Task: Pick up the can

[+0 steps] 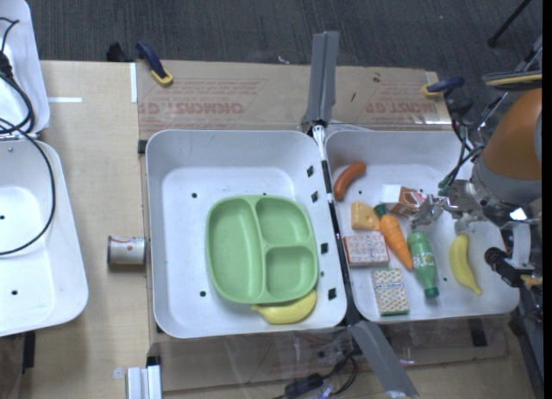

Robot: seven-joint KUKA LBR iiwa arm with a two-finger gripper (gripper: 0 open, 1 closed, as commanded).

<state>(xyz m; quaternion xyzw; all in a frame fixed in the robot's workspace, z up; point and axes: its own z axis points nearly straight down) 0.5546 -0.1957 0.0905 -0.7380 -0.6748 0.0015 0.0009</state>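
Note:
The can (127,252) is small and silvery with an orange end. It lies on its side on the wooden bench, just outside the left bin's (164,216) left wall. My gripper (429,208) hangs low in the right bin (448,152), far to the right of the can. It sits beside a brown and white packet (404,198) and just above a green bottle (423,262). Nothing is visibly held in it.
The left bin holds a green divided plate (263,247) with a banana (286,310) at its front edge. In the right bin lie a sausage (348,179), cheese wedge (364,216), carrot (396,240), two small boxes (366,249), and another banana (464,264). White tubs (34,242) stand at the far left.

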